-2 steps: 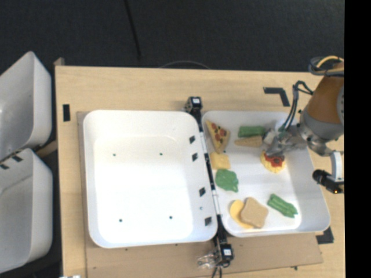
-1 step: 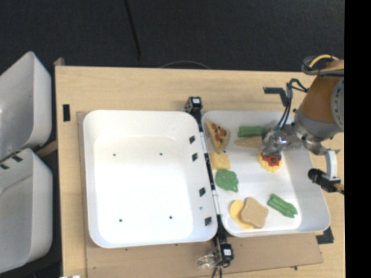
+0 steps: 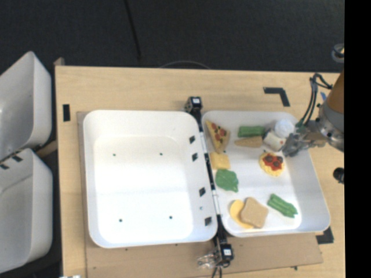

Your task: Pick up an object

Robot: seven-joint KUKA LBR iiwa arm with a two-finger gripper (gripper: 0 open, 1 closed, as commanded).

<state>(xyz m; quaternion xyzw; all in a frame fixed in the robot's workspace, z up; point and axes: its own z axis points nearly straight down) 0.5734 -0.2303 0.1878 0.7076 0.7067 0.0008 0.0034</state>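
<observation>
The right bin (image 3: 310, 181) holds several toy foods. A pizza slice (image 3: 218, 135) lies at its far left, with a green strip (image 3: 251, 131) and a tan wedge (image 3: 249, 143) toward the back. A white cup-like piece (image 3: 279, 132) sits at the back right. In the middle is a red and yellow piece (image 3: 272, 163). My gripper (image 3: 291, 145) hangs low at the bin's right side, just right of the white piece and above the red and yellow one. Nothing shows in its grasp.
A yellow square (image 3: 219, 160), a green leafy piece (image 3: 226, 180), a bread slice (image 3: 254, 212) on a yellow disc (image 3: 235, 208) and a green pod (image 3: 282, 205) fill the near half. The left bin (image 3: 93, 172) stands beside it. Cables (image 3: 313, 97) run by the arm.
</observation>
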